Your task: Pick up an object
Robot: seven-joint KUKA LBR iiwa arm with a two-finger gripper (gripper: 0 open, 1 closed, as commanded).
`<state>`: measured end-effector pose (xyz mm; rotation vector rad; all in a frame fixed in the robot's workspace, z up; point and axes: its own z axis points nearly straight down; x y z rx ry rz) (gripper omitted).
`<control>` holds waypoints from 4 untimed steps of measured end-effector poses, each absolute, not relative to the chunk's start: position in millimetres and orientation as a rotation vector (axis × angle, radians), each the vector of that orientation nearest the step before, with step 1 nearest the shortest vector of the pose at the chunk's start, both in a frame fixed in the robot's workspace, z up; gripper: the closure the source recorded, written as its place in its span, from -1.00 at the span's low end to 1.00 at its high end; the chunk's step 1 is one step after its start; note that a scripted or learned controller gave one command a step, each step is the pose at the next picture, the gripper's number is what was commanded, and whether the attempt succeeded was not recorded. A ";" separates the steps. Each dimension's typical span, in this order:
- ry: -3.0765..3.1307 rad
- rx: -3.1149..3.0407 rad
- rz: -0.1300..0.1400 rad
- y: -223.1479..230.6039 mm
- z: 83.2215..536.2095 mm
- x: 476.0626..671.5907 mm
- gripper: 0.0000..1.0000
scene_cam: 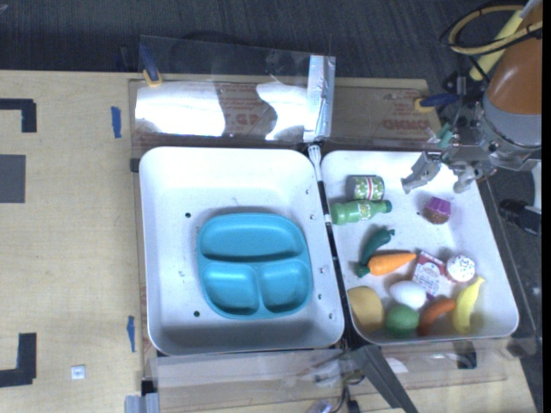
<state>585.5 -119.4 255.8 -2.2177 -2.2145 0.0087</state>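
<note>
A: Camera view: the gripper (441, 174) is seen spread open with nothing between its fingers, above the right bin (503, 256).

B: The purple toy (437, 210), just below it, could be chosen; a straight descent should be made, centred, before closing.

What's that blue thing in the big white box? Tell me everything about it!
It is a blue tray, smooth and shiny like plastic, with rounded corners. It has three sections: one long one across the far side and two smaller ones side by side nearer the camera. It lies flat, right side up, in the middle of the left bin, resting on the bin's floor. Nothing sits in it, and it stays apart from the bin's walls.
</note>
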 end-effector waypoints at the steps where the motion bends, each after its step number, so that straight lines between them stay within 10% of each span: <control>1: -2.406 -2.004 0.007 -105.6 102.6 543.1 -1.00; 2: -2.407 -2.006 0.007 -106.3 102.8 543.3 -1.00; 3: -2.499 -1.904 -0.003 -116.7 85.7 591.5 -1.00; 4: -2.497 -1.910 -0.004 -117.3 94.0 592.3 1.00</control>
